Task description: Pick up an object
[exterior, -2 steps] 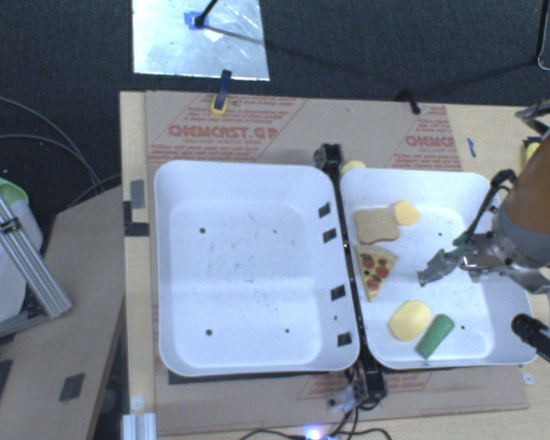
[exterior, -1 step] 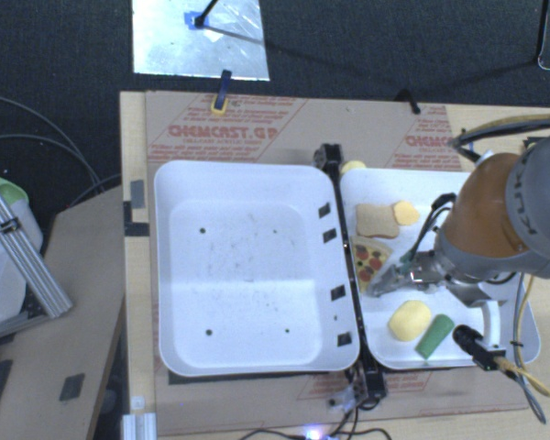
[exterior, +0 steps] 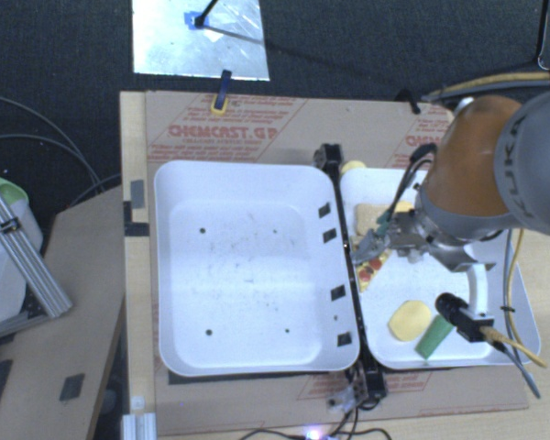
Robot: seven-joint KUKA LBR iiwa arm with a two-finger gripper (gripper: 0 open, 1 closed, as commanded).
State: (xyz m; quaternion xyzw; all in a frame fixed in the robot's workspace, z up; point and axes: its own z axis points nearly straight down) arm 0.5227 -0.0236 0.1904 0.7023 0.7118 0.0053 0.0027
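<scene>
The arm reaches into the right bin (exterior: 522, 324), its end effector (exterior: 378, 243) low by the left wall, among small pieces; whether it grips anything, I cannot tell. A yellow object (exterior: 409, 320) and green block (exterior: 434, 337) lie nearer. Seemingly the grasp stage; next, lifting straight up.

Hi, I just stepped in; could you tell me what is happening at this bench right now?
A grey and orange robot arm reaches in from the right over the right bin, set to pick something up. Its gripper is low at that bin's left side, near a tan block and a small red and yellow piece. A yellow round object and a green block lie nearer the front. I cannot tell whether anything is gripped.
</scene>
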